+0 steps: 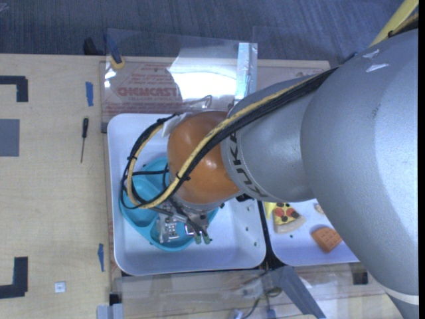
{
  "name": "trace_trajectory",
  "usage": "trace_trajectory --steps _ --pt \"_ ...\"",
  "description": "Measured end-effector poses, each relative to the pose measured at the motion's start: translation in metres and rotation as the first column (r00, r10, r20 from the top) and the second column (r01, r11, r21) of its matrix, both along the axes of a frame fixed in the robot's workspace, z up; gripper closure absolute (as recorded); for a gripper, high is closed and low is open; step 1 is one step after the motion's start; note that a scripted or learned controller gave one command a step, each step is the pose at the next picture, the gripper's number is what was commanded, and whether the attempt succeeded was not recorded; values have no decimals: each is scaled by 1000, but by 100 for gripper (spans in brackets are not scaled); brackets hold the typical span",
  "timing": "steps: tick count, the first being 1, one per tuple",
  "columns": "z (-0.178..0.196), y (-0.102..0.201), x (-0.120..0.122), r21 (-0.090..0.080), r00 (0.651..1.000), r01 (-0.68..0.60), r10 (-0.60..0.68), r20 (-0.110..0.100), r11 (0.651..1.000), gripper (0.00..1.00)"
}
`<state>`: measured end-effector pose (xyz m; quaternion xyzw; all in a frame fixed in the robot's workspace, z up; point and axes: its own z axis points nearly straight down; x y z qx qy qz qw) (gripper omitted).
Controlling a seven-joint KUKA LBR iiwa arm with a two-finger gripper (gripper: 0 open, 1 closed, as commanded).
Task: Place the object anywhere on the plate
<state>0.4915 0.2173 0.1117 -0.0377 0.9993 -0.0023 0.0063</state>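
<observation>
While the arm reaches in from the right and covers a big chunk of both bins, the end effector hangs right over the blue plate in the left bin. Honestly can't tell how the end effector is set, it's a tangle of metal bits and the orange band blocks most of it from above. Can't make out any object under it or on the plate either, that spot is hidden. Black and yellow cables loop off the wrist over the plate's left side.

Over in the right bin there's a pizza slice with red and dark toppings, and near it, toward the front, an orange cracker-looking thing; they're apart. On the tabletop left of the bins lies a small screwdriver, plus a few bits of blue tape.
</observation>
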Motion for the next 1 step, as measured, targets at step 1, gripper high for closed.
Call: trace_trajectory --steps 1 --pt "-18 8 52 3 920 -392 392 -8 920 100"
